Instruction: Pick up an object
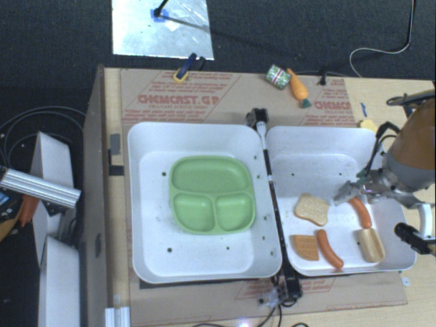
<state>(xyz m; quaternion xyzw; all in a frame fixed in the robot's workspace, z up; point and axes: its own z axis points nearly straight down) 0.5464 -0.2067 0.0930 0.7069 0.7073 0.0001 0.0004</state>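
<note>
The right bin [320, 148] holds several toy foods. A slice of toast [312, 210] lies near its middle, with an orange cracker [306, 246] and a red sausage [330, 248] in front of it. A second red sausage [362, 212] lies further right, and a tan bun [370, 244] sits near the front right corner. My gripper [349, 193] reaches in from the right and hangs low over the upper end of the second sausage, just right of the toast. Nothing visibly rides in it.
The left bin [150, 182] carries a green divided plate [212, 195]. On the bench behind the bins lie a small can [278, 75], a toy carrot [298, 87] and a yellow-and-blue clip [185, 68]. A black divider [268, 176] separates the bins.
</note>
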